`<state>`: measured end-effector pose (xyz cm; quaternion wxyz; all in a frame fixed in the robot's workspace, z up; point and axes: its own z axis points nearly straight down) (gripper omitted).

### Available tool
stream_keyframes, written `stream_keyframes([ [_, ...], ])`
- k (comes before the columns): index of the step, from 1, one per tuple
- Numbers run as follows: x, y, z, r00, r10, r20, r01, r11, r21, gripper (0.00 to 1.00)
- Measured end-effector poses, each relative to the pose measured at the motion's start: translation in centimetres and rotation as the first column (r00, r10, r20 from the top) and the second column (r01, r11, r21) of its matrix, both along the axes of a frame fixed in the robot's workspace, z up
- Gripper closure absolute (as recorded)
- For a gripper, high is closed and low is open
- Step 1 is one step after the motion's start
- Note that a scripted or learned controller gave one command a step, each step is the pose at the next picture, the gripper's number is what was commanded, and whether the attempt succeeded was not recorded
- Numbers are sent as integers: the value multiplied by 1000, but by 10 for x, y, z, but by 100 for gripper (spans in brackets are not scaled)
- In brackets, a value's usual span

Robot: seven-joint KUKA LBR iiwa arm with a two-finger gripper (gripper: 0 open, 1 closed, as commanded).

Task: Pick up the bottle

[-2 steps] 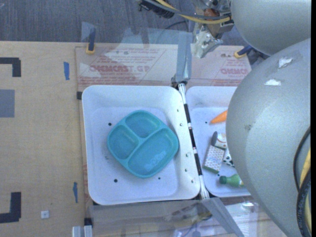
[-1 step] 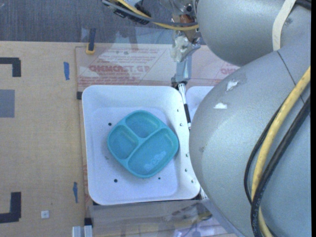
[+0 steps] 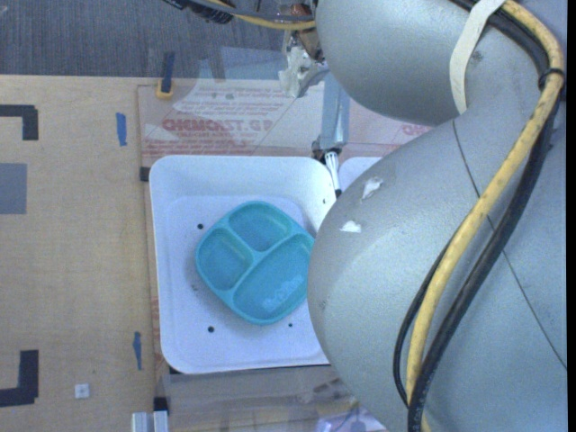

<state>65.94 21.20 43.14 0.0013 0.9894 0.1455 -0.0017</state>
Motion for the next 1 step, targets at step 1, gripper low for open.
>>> stream_keyframes([
  [1, 2, -2, 6, 1000, -3, -5, 3, 1000, -3, 100],
])
